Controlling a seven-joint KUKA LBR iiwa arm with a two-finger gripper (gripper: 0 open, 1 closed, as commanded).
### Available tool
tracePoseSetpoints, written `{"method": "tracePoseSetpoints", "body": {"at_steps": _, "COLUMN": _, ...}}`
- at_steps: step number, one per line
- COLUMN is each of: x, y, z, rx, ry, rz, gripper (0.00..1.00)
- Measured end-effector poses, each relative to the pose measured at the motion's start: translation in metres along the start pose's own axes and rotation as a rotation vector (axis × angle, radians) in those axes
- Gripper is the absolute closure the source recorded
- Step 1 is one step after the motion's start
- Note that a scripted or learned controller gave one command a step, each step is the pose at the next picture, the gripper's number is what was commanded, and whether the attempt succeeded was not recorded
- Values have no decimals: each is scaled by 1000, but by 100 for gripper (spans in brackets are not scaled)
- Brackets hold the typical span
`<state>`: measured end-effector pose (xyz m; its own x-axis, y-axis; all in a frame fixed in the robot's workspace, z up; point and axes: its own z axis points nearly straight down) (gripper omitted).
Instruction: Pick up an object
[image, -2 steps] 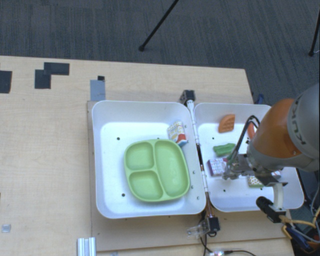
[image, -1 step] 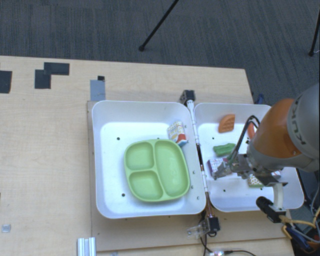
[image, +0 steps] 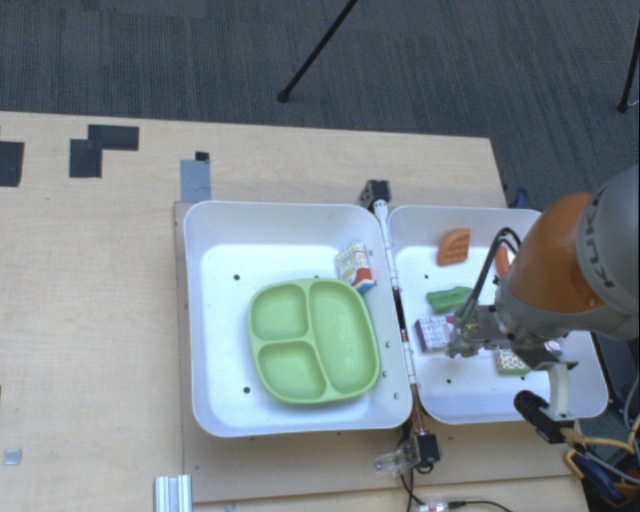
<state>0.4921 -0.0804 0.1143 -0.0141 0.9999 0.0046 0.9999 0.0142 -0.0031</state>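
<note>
My gripper (image: 462, 342) hangs low over the middle of the right bin (image: 440, 395), under the grey wrist and orange band. Just to its left lies a small purple and white packet (image: 431, 333), touching or nearly touching the gripper. A green object (image: 448, 297) lies just behind the packet. An orange piece (image: 454, 245) rests near the bin's back wall. A yellow patterned item (image: 512, 362) peeks out below the wrist on the right. A red sliver (image: 503, 262) shows beside the arm.
The left bin (image: 215, 330) holds a green divided plate (image: 314, 341) and a small white, red and blue packet (image: 354, 265) at its back right. A black cable loops above the wrist. The bins' shared wall runs just left of the purple packet.
</note>
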Motion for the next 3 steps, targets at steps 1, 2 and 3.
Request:
{"method": "tracePoseSetpoints", "body": {"at_steps": 1, "x": 0, "y": 0, "z": 0, "rx": 0, "ry": 0, "rz": 1, "gripper": 0}}
{"method": "tracePoseSetpoints", "body": {"at_steps": 2, "x": 1, "y": 1, "z": -7, "rx": 2, "ry": 2, "rz": -5, "gripper": 100}}
{"method": "tracePoseSetpoints", "body": {"at_steps": 3, "x": 1, "y": 1, "z": -7, "rx": 3, "ry": 2, "rz": -4, "gripper": 0}}
